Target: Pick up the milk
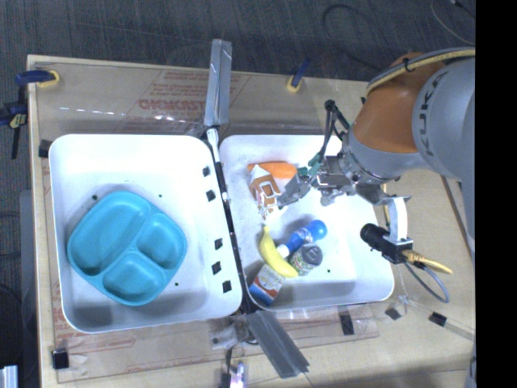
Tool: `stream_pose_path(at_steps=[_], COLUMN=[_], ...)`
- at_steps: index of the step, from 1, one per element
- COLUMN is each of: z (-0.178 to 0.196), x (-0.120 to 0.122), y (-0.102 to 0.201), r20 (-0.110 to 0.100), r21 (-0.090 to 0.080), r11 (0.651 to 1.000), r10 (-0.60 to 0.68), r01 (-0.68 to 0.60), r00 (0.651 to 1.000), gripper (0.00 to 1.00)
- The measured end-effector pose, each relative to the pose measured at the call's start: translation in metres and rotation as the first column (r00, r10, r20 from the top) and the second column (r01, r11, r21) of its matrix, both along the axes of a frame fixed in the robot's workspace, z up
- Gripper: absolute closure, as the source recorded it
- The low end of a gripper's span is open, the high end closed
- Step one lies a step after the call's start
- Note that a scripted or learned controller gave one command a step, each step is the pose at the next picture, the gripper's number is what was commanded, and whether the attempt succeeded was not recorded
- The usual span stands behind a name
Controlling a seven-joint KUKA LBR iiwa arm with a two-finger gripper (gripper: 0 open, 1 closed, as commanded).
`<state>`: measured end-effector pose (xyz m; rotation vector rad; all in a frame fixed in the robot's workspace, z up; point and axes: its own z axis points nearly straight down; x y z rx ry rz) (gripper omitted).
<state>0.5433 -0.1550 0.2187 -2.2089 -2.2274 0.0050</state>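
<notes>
A grey robot arm (420, 111) with an orange band reaches in over the right white bin (367, 277), its gripper (292, 191) slanting down toward the bin's upper part. The gripper's tips sit right at the milk carton (265, 186), an orange and white carton lying tilted near the bin's upper inner side, just ahead of the fingertips; the tips seem to touch its edge, though whether they are spread or pressed together cannot be told from this view. Below the gripper, a yellow banana (273, 255) curves downward, touching a blue-capped bottle (304, 238) that lies just beside it. A dark round can top (310, 256) rests against the bottle, and a small cup (266, 284) sits by the bin's lower rim under the banana. Far past the gripper, across the divider, the left white bin (73, 156) holds a blue sectioned plate (127, 247).
</notes>
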Motion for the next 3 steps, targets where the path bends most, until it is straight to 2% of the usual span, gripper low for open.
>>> stream_pose_path(at_steps=[1, 2, 3], z=[-0.129, -0.120, -0.028], x=[0.053, 0.053, 0.061], y=[0.003, 0.003, 0.059], r20=[0.002, -0.001, 0.001], r21=[-0.001, -0.001, -0.001], r11=[0.997, 0.997, 0.998], r10=[0.074, 0.076, -0.061], r01=[-0.074, -0.076, 0.061], r00=[0.997, 0.997, 0.998], gripper=[0.00, 1.00, 1.00])
